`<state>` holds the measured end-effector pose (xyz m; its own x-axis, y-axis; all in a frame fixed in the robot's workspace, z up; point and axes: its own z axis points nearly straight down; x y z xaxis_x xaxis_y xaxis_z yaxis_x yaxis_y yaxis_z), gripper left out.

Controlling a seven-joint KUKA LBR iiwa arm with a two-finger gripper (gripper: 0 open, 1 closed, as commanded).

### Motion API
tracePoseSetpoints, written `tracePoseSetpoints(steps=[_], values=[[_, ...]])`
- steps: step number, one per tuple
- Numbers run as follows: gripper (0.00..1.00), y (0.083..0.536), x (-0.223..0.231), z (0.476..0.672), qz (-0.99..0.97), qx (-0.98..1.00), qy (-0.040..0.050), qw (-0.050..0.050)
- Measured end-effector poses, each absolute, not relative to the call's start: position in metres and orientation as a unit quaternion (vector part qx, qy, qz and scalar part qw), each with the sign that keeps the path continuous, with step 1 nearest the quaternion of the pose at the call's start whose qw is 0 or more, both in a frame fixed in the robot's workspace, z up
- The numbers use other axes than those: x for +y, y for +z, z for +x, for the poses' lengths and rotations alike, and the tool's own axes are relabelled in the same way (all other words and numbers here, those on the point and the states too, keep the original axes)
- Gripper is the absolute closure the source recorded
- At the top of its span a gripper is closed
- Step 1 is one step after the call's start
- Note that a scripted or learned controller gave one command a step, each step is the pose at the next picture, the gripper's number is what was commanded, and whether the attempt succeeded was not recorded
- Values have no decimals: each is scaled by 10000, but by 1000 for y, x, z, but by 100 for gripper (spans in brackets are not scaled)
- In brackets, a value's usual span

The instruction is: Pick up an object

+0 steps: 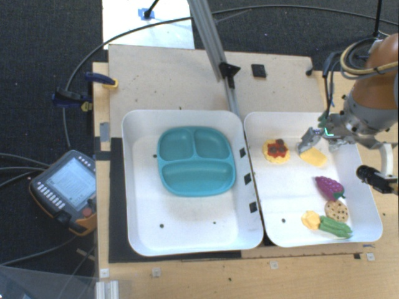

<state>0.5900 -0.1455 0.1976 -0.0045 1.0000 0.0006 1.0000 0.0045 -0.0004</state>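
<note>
Camera view: nothing is lifted yet.
The gripper [310, 143] is lowered at upper right of the right bin [283, 232], beside the yellow piece [314, 158]; its opening cannot be told, and no hold is seen.

Plate [196, 162] in left bin [143, 229] (toys [328, 187] in right).

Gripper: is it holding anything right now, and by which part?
Cannot be told. The gripper hangs low in the right bin, right beside the yellow piece, with nothing visibly clamped.
</note>
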Motion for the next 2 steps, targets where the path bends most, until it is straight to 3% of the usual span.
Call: tracePoseSetpoints(steps=[1,2], values=[[0,199,-145,591,-7054,-7088,-7,-6],[0,146,-154,596,-7066,-7076,3,-4]])
